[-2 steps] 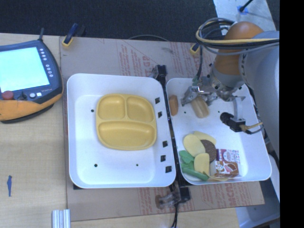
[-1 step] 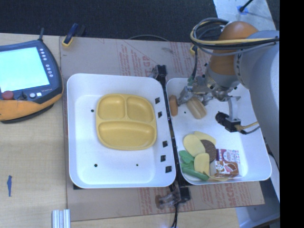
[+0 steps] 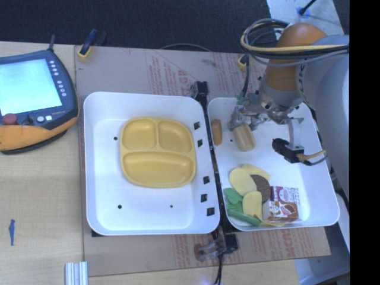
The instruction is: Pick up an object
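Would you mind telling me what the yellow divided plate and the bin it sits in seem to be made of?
The yellow divided plate looks like moulded plastic, matte, with soft rounded compartment ridges. The left bin looks like smooth white plastic or coated sheet, faintly glossy; the view leaves that open.

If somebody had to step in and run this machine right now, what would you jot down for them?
Hand: low in the right bin, at its far end, right above a tan wooden cylinder. I cannot tell whether it grips the cylinder.
Things: a small brown piece lies by the divider. At the bin's near end sit yellow slices, a green piece and a brown printed packet. The left bin holds a yellow divided plate.
Done: the arm has reached the objects.
Left: nothing is clearly lifted yet, so a pick is still needed.
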Motion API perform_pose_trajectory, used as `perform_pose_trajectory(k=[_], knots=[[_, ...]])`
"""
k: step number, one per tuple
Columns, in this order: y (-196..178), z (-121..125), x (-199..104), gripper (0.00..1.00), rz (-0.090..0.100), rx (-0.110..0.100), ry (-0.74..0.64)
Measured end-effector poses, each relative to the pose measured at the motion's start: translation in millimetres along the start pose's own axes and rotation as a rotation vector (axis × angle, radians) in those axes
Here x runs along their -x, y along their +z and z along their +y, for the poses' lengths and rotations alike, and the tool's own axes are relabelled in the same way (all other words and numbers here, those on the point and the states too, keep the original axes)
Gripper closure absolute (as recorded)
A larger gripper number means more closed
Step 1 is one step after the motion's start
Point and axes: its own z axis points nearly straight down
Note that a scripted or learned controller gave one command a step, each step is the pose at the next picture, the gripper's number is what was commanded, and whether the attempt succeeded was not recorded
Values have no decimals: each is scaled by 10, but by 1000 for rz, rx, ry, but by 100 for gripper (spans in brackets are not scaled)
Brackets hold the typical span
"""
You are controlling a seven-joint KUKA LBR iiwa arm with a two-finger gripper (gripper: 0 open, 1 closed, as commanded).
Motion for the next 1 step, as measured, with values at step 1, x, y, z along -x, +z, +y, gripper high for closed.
perform_pose_trajectory(k=[1], knots=[[-951, -298, -700, 100, 3, 11, -1]])
